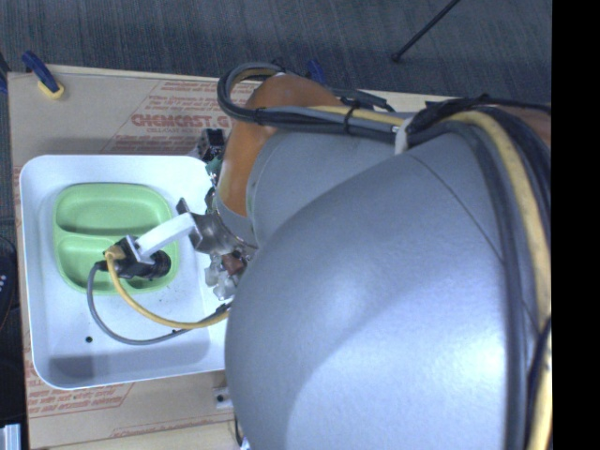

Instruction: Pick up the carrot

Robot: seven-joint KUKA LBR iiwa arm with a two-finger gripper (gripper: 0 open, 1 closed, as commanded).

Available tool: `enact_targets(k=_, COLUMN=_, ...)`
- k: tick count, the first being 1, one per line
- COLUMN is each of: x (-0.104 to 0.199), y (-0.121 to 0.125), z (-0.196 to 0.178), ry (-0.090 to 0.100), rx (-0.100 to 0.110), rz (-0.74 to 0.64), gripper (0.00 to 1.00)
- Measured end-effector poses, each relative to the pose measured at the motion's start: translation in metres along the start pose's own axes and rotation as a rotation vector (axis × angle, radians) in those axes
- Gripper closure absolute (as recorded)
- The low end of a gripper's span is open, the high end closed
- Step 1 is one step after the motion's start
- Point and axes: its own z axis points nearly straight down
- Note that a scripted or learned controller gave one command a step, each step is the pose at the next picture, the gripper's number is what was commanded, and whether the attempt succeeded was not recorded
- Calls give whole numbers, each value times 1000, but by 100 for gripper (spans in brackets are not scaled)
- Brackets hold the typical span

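My grey arm covers the right half of the camera view and hides the right bin. Its orange band sits above the wrist. The gripper hangs low at the right wall of the left white bin, mostly hidden under the wrist. A green dish with two compartments lies in the left bin's far-left part, to the left of the gripper.
The bins rest on a brown cardboard sheet. A blue clamp sits at its far-left corner. Bare white bin floor lies in front of the green dish.
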Motion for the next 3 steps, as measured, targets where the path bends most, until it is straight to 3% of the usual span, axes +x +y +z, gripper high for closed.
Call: enact_targets(k=3, x=1, y=-2, z=-29, ry=-6, rx=-1, rz=-16, gripper=100)
